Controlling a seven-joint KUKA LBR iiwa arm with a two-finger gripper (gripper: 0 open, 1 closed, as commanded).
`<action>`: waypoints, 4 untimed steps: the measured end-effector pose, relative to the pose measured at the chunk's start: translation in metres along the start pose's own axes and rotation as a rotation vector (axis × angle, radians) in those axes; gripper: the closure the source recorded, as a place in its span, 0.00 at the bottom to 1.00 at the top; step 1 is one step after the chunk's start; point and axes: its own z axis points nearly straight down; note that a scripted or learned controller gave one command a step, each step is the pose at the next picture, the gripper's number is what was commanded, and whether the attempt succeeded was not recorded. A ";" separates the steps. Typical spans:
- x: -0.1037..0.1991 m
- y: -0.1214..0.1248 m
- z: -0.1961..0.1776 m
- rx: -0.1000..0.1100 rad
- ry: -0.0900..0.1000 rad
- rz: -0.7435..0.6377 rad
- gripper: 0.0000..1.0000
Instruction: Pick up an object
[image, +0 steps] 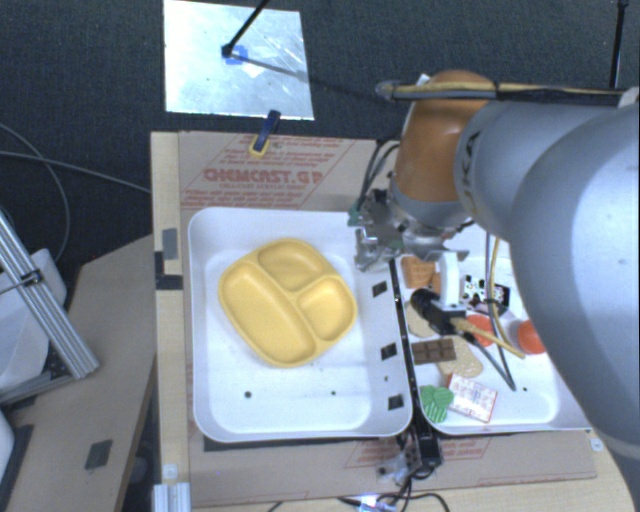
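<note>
A dark floor surrounds the worktop (120, 300), where cardboard printed "CHEMCAST" in red (262, 176) lies under two white bins. The left bin (215, 400) holds a yellow tray (287, 300); the right bin (540, 405) holds small clutter, a green piece (436, 403) and a red-and-white packet (472, 398) toward its six o'clock. The end effector (372, 238) hangs over the divider at twelve o'clock, its opening impossible to tell, so this looks like the approach, and next it must settle on one object and descend.
</note>
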 end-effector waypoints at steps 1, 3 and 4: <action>0.079 -0.122 -0.107 0.001 0.003 -0.003 1.00; 0.096 -0.121 -0.032 0.007 -0.005 0.013 1.00; 0.073 -0.053 -0.103 -0.007 -0.003 0.013 1.00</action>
